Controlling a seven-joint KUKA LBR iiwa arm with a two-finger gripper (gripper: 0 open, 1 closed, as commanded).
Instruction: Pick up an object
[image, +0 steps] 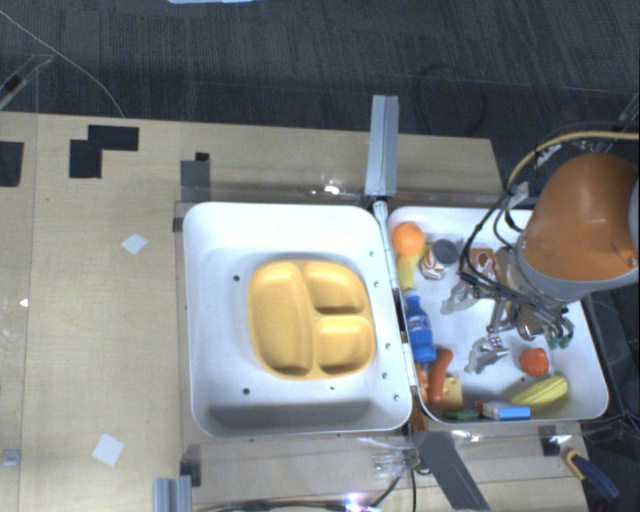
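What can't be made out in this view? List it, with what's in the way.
- Gripper: the fingers are small and lost among cables, so open or shut is unclear.
- Right bin: its far right part is covered by the arm's orange band.
- Small items along the right bin's near edge: too small to identify.
- Jar-like item beside the orange ball: too blurred to identify.

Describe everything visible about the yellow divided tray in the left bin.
The yellow tray is a rounded-corner rectangle, plastic by its look, with a matte mustard surface. It has three compartments: one long one down its left side and two smaller ones stacked on the right, split by raised ridges. It lies flat and open side up, roughly centred on the floor of the left white bin. Its compartments hold nothing.
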